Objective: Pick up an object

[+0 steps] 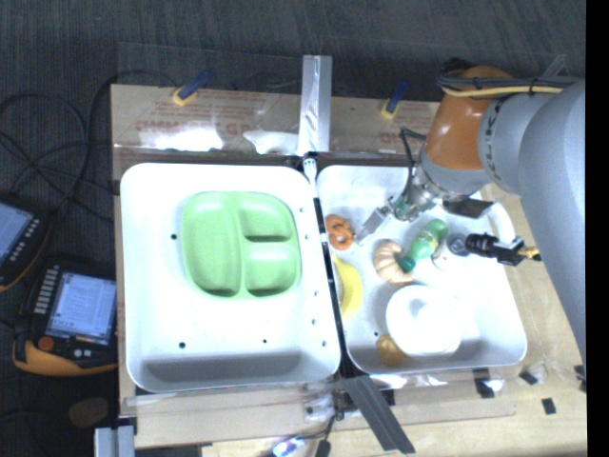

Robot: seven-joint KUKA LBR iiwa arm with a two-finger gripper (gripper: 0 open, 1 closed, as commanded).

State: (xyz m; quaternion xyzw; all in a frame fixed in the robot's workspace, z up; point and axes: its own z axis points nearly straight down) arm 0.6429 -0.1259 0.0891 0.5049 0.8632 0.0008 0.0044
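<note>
Object to pick: we take the green bottle point(423, 243), nearest the gripper point(392, 209); the task names no particular item.
Where it lies: in the right bin point(504, 331), a little above that bin's middle, on its side and slanted, its pale cap end toward 1 o'clock.
Neighbours: a tan, shell-like piece point(387, 260) touches it at 8 o'clock; a white bowl point(422, 320) sits near at 6 o'clock; a small orange ring-shaped toy point(339, 231) lies at 9 o'clock by the divider; a yellow banana-like piece point(347, 288) at 7 o'clock.
Gripper: low over the bin, just beside the bottle at 10 o'clock, with a metal finger point(371, 222) reaching toward the orange toy.
Jaws: we cannot tell whether they stand wide or narrow, and we see nothing between them.
Handling, as we judge: light, stiff plastic, smooth and rounded, so likely to roll or squirt out of a pinch; not fragile.
Where to hold: across the middle of the body, fingers set square to its long axis, clear of the tan piece.
Left bin point(152, 255): bears a green divided tray point(242, 242), well apart.
</note>
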